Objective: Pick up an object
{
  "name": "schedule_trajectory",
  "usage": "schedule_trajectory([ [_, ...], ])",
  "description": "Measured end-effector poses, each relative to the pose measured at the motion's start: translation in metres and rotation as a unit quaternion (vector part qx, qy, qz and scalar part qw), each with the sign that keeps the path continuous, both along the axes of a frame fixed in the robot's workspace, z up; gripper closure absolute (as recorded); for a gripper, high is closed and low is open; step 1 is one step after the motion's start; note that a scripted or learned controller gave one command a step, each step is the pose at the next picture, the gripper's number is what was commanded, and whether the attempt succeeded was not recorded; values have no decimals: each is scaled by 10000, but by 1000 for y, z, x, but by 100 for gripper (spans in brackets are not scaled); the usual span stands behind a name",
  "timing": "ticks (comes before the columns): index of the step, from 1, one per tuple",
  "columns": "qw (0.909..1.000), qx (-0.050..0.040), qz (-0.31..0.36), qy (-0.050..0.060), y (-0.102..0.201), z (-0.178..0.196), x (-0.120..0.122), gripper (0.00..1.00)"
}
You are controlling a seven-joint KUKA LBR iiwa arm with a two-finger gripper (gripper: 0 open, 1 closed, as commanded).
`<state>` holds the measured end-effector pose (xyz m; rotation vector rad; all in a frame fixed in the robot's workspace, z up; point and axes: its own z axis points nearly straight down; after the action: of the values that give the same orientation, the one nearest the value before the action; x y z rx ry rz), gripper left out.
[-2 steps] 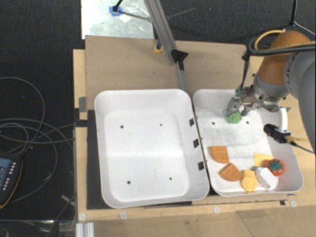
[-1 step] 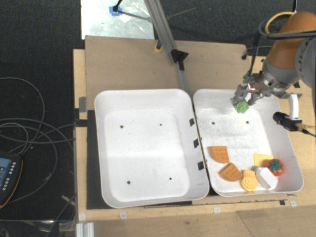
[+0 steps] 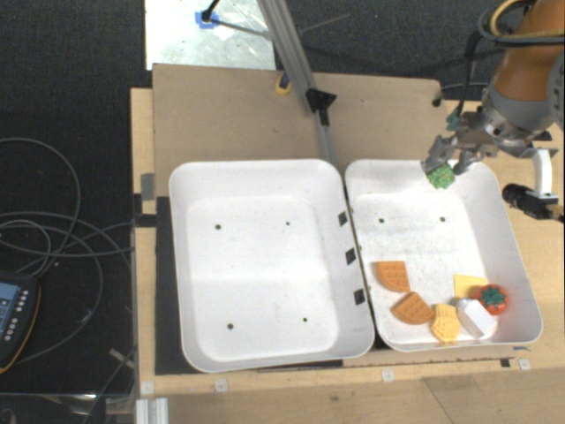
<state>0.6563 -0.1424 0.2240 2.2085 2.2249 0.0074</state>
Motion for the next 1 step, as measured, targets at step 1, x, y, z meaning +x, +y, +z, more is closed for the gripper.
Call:
schedule_trajectory([
  [1, 10000, 0, -4, 2, 2, 45, -1, 100],
])
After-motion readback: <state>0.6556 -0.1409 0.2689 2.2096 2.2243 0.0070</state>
